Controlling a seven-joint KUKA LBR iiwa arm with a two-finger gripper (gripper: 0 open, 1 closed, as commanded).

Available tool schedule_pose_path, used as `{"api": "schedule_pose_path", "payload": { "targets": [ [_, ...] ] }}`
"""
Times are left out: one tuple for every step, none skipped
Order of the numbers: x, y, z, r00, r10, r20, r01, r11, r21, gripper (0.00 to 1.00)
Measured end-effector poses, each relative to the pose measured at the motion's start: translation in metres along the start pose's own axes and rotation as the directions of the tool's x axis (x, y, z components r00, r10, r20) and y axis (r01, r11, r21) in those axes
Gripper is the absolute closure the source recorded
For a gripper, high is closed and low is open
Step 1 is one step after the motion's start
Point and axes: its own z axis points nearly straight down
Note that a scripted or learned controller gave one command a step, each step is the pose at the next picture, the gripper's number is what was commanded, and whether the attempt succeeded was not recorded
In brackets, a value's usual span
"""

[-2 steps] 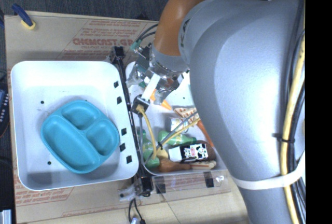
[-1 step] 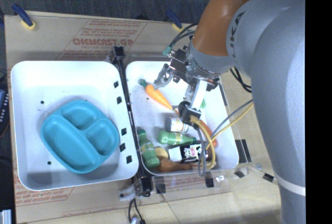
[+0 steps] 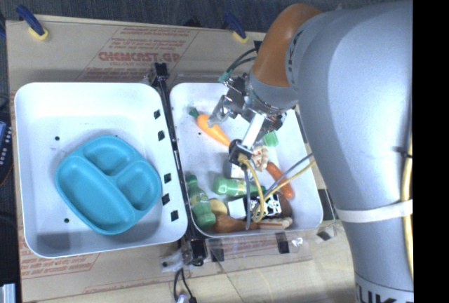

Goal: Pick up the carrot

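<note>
The gripper [image 3: 226, 109] hangs low in the right bin [image 3: 184, 147], and whether it is apart or together I cannot tell — the wrist and cabling crowd it. The carrot [image 3: 212, 130] lies just below and to the left of it on bare white floor, green top toward the bin's far-left corner, close by but not visibly held. That open patch makes it an easy target, I judge, since nothing leans on it. Further below the gripper, a heap of toy food [image 3: 231, 207] fills the bin's near end. Well off to the left, in the other bin [image 3: 42, 105], rests a blue divided plate [image 3: 106, 182]. Both bins sit on the desk [image 3: 133, 49].
</note>
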Motion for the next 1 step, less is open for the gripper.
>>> {"api": "schedule_pose_path", "payload": {
  "targets": [
    [0.0065, 0.0076, 0.0717, 0.997, 0.080, -0.001, -0.080, 0.997, -0.001, 0.00]
  ]
}}
